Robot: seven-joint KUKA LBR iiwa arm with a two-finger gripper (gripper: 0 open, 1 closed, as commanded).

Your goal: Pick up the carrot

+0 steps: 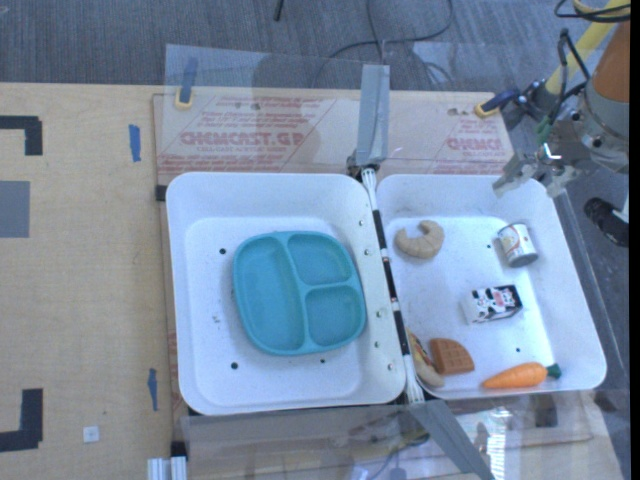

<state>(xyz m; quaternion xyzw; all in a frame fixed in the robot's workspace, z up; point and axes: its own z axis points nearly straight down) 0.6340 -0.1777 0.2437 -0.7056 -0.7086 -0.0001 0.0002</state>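
On the wooden worktop [80, 298] the left bin [190, 208] holds a teal three-compartment plate [298, 292], lying flat near its middle, probably as a drop-off spot. In the right bin [575, 268] a croissant [419, 239] lies at the far left, with a waffle-like brown piece [449, 355] at the near left against the divider. A small black-and-white carton [493, 303] sits mid-bin and a tin can [516, 244] lies on its side beyond it. The carrot [518, 375] rests at the near right, close to the bin's near wall, its green end pointing right, well apart from the other items and open to a grasp from above. The gripper [528, 168] hangs over the bin's far right corner, far from the carrot; whether its fingers are spread or closed I cannot tell.
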